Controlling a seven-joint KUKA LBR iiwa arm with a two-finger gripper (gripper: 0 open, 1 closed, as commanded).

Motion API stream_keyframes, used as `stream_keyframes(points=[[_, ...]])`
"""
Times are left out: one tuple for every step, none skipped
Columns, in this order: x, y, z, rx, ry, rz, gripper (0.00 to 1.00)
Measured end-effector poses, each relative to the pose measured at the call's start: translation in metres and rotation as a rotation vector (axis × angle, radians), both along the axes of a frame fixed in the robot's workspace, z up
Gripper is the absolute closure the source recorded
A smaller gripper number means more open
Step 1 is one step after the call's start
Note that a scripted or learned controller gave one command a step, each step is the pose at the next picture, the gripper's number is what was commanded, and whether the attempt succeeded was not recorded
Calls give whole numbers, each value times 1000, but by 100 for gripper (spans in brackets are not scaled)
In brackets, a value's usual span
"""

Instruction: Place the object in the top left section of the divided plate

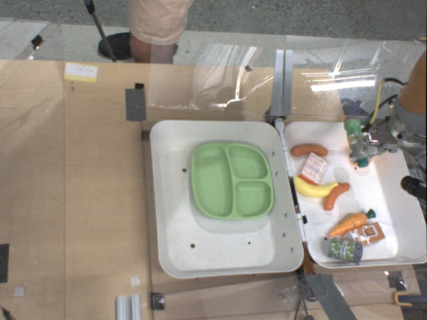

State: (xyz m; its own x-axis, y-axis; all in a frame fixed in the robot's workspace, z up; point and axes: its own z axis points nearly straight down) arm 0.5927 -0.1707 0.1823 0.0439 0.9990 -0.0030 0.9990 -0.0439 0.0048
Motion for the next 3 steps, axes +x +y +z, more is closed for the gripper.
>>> stream_keyframes(points=[[30, 53, 17, 1, -2, 101, 100], [60, 122, 12, 1, -5, 191, 100], [25, 208, 10, 2, -1, 404, 100]])
